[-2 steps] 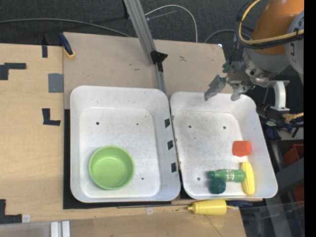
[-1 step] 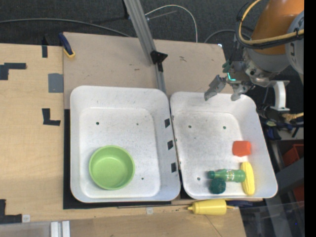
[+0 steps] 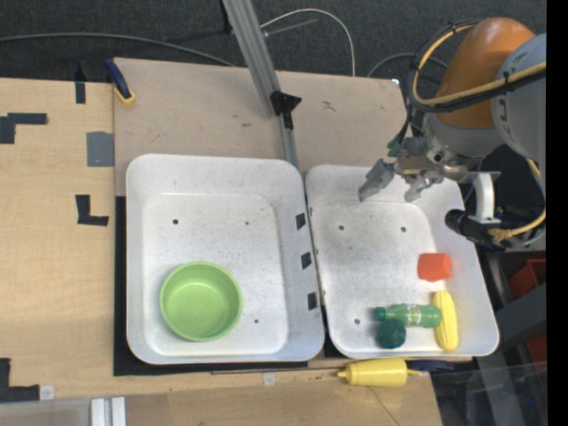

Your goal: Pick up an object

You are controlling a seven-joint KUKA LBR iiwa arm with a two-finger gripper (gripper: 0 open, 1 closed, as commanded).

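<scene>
Bottle (image 3: 407, 316), green, lying flat in right bin (image 3: 373, 238) near its front edge; long axis left to right, narrow end toward banana (image 3: 445, 319), dark wider end toward bin's middle. Dark green lump (image 3: 389, 334) touching bottle's front side. Banana just right of bottle, long axis front to back. Orange block (image 3: 434, 267) behind banana, apart from it. Green bowl (image 3: 201, 301) upright in left bin (image 3: 213, 171), front left corner. Yellow bottle (image 3: 377, 373) lying on bench just outside right bin's front rim. Gripper (image 3: 394, 186) above right bin's back edge, fingers spread, nothing between them, well apart from bottle.
</scene>
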